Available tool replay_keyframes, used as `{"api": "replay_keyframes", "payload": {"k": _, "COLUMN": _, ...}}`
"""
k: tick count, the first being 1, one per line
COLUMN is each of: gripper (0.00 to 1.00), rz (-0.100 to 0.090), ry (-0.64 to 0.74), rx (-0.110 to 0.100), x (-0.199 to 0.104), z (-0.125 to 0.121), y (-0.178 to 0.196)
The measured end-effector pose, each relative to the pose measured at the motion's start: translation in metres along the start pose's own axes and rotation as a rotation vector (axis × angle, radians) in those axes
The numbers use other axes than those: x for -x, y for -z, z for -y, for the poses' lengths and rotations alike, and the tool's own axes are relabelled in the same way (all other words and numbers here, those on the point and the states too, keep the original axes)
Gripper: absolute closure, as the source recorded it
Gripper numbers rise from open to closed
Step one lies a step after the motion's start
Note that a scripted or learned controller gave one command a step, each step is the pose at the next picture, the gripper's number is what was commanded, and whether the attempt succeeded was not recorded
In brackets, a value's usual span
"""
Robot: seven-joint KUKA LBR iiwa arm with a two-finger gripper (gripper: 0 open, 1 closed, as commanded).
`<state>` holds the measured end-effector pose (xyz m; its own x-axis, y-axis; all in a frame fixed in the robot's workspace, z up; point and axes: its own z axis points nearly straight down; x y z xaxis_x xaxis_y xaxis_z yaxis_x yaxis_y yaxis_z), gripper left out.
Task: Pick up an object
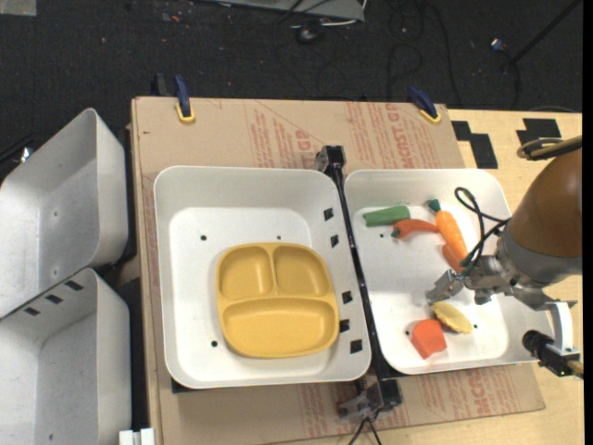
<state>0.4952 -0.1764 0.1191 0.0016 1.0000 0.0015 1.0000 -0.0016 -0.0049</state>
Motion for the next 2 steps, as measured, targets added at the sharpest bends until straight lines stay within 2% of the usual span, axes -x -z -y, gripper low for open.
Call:
{"api": "replay_keyframes", "payload": {"k": 1, "gripper": 1.00, "rz": 0.001, "ry": -0.001, "rx": 0.005, "x": 0.000, "z": -0.001, "y": 0.013}}
{"api": "replay_keyframes", "payload": {"k": 2, "gripper": 1.00, "rz": 0.004, "ry": 0.004, "rx": 0.010, "x": 0.003, "z": -0.011, "y": 0.060}}
